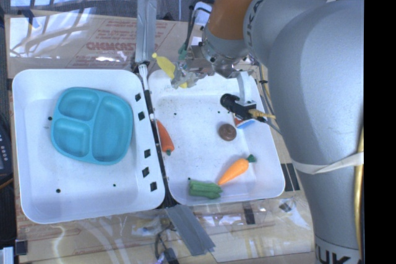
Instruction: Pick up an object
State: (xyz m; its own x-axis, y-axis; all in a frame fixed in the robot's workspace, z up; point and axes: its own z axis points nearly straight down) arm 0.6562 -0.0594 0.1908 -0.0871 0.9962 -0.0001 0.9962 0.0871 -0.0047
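My gripper [182, 78] hangs over the far left corner of the right bin [272, 185]. A yellow banana-like toy [163, 63] lies against the bin's far rim, right beside the gripper and partly hidden by it. I cannot tell whether the toy is gripped. Further objects lie in the right bin. A brown round piece [228, 132] sits in the middle. An orange carrot with a green top [234, 171] and a green vegetable [205, 189] lie near the front. Another orange piece [165, 137] rests against the left wall.
The left bin [37, 195] holds a blue divided plate [93, 124]. A small red and blue thing [245, 123] lies by the right wall of the right bin. The big grey arm covers the right side of the view. Cardboard and tape lie behind the bins.
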